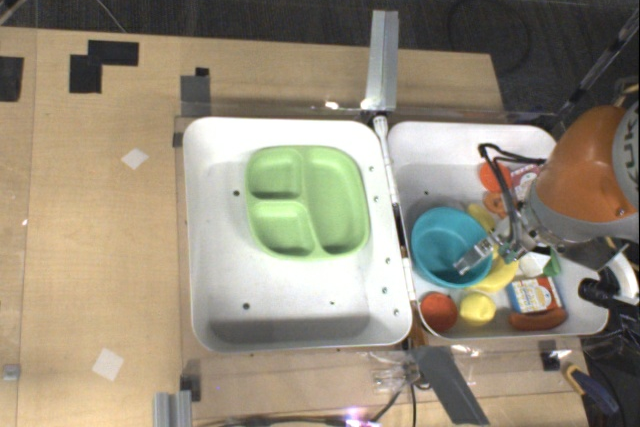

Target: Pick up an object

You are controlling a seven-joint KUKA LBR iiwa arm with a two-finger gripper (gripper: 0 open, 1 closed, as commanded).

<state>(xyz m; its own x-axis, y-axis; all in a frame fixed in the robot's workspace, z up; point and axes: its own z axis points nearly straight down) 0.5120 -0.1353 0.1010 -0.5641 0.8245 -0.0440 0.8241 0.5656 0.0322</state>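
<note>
The pincer (478,258) hangs low in the right bin (440,150), right over the near rim of a blue cup (445,243). Its two shiny fingers (468,263) point down and to the left, and one of them seems to dip just inside the cup. I cannot tell if the fingers are apart or squeezed, and I see nothing caught between them.

The blue cup sits near the left wall of the right bin, with its open top facing up. A red ball (438,310) and a yellow lemon (478,308) lie side by side just in front of the cup. A small carton (531,300) with a red end lies to the right of the lemon. More little things, orange and yellow, lie behind the pincer, partly hidden by the arm.

The arm (590,170) comes in from the right and bends down over the right bin. Its orange band is the big round part on top.

In the left bin (220,245) lies a green tray (305,201) with three parts. Both bins sit on the wooden bench (90,215).
</note>
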